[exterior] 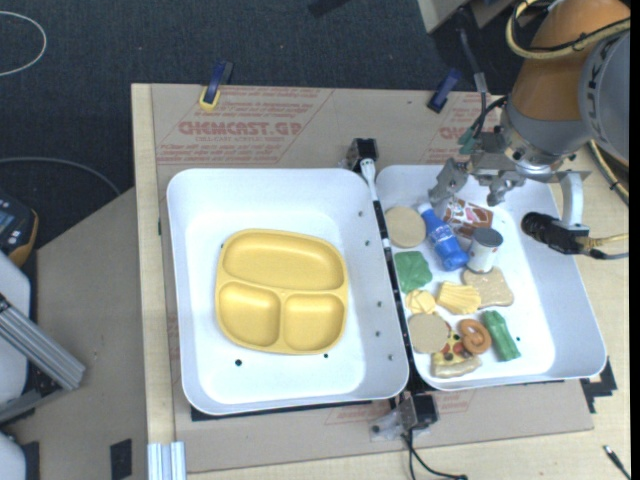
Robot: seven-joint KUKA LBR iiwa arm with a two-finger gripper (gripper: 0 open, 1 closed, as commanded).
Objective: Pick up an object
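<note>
Dark carpet floor (150, 28) lying around bench; brown board (300, 123) covering benchtop; blue clamps (214, 84) gripping its far edge; cable (30, 43) looping on floor.

- Illumination: bright, even and diffuse, apparently from overhead; no strong directional source is evident.
- Highlights: the two white bins, left (190, 268) and right (570, 308), approach overexposure, and their interior relief is faint.
- Glare: soft sheen on the yellow tray (283, 290) and on the arm's orange band (560, 58), upper right of the frame.
- Shadows: short and soft-edged beneath objects.
- Dark regions: the floor (150, 18) across the top renders nearly black.
- Sharpness: moderate; small items appear slightly soft.
</note>
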